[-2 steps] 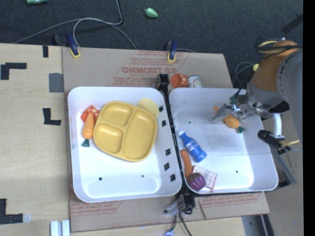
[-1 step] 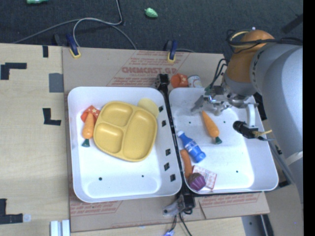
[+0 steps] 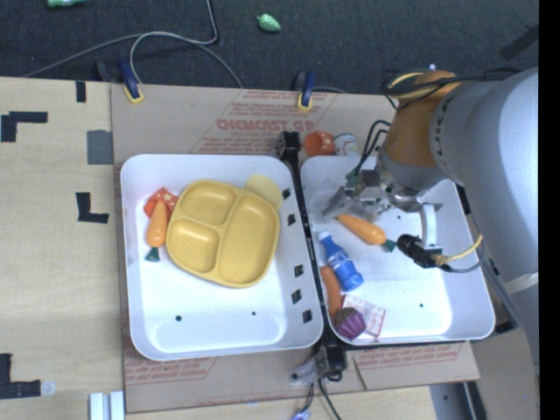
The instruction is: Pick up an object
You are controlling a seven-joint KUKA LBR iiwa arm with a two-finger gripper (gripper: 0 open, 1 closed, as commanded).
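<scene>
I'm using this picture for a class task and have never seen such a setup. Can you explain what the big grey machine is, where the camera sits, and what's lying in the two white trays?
The grey machine is a robot arm reaching in from the right. One camera above the bench looks down at a slant. Its gripper sits low in the right tray, near an orange carrot; whether it holds anything is unclear. That tray also has a blue bottle and a purple object. The left tray holds a yellow divided plate and a smaller carrot.
</scene>
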